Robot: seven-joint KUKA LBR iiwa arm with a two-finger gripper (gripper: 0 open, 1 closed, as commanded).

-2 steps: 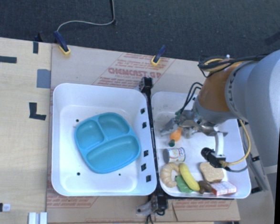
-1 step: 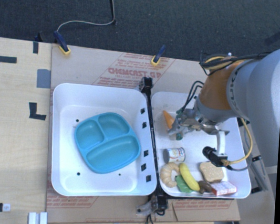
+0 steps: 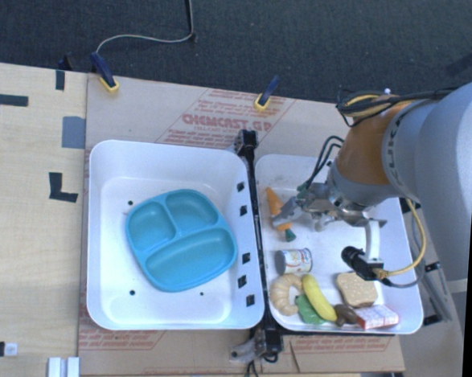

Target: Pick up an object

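My gripper (image 3: 297,212) reaches down into the right bin (image 3: 409,304) near its upper left part, below the grey arm with the orange band (image 3: 364,148). An orange carrot-like piece (image 3: 273,200) lies just left of the gripper, and a second small orange piece (image 3: 282,224) sits right below its tip, touching or nearly touching it. A small white can (image 3: 296,260) lies a little further toward the front. I see nothing clearly held.
At the front of the right bin lie a croissant (image 3: 283,293), a banana (image 3: 314,292), a green item (image 3: 308,312), a bread slice (image 3: 356,290) and a red-white box (image 3: 377,317). A blue divided plate (image 3: 182,238) rests in the left bin (image 3: 108,167). The divider wall (image 3: 248,225) runs close to the gripper's left.
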